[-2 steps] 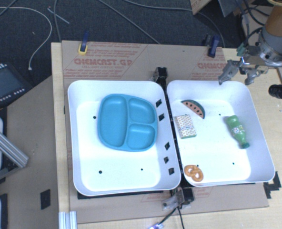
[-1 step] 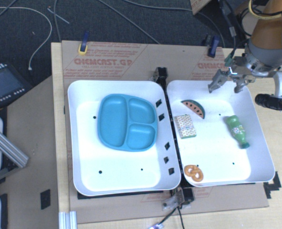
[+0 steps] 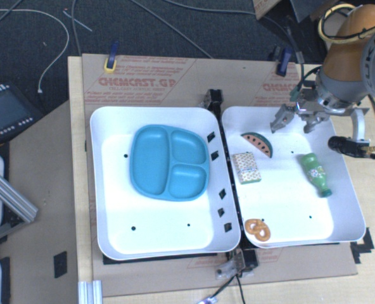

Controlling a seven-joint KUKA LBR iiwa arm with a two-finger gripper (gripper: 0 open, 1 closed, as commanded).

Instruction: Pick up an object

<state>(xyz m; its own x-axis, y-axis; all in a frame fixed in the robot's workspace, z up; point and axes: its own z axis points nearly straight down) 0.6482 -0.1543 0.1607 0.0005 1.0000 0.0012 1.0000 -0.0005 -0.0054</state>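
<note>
Nearest me, I see a small brown pretzel (image 3: 258, 230) at the right white bin's (image 3: 346, 223) front edge. Farther in lie a speckled square cracker (image 3: 246, 168), a green plastic bottle (image 3: 316, 174) and a watermelon slice (image 3: 258, 143). At the back, the hand (image 3: 295, 122) hovers with fingers apart, gripping nothing. The left bin (image 3: 108, 189) holds a blue divided plate (image 3: 170, 162).

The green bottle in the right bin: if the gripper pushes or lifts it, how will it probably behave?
The green bottle lies on its side on the right bin floor, so a sideways push would likely roll it. Its rounded body looks smooth, so it may slip between fingers. It seems a small toy, probably light.
</note>
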